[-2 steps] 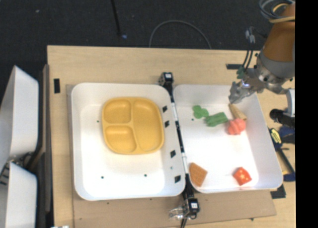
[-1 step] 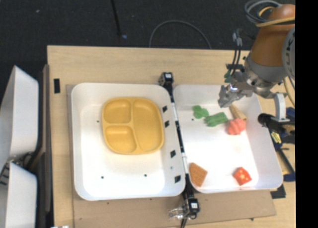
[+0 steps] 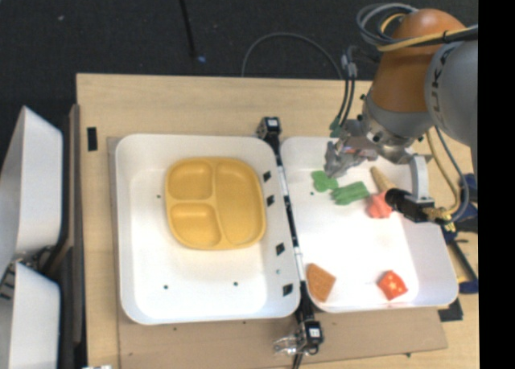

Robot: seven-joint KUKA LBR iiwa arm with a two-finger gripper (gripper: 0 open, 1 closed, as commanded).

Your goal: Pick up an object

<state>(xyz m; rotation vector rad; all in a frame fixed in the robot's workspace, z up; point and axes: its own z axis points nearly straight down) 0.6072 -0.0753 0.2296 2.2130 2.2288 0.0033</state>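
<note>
Gripper sits low over the back of the right bin, right above the green piece, which lies just in front of my fingertips. Can't tell from up here whether my fingers are spread or pinched, and nothing shows between them, so I'm not calling it a grab. If I go for the green one, I'd guess a straight drop centred on it works best, since the pink thing lies just beside it and could get nudged. Orange wedge and red block sit at the front, well apart, plenty of bare white floor around them. Left bin has the yellow tray in it. Tan bench underneath.
</note>
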